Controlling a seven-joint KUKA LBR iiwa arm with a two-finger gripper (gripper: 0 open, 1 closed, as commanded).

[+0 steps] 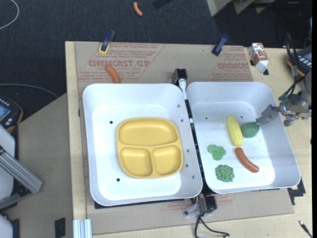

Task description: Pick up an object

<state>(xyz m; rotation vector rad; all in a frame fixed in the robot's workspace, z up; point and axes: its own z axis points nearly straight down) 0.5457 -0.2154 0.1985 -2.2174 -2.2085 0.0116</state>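
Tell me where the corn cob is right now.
The corn cob lies in the right bin, upper middle, touching a green piece on its right, with the sausage just below.

arm [302, 100] cut off at right edge

Dark carpet floor [59, 14] surrounds the cardboard-covered bench [163, 58].

A: Any print legible?
B: Red lettering on the brown board [148, 58] under the bins: "CHEMCAST G.P" upper left; the same repeated upper right, partly cut off. Nothing else readable.
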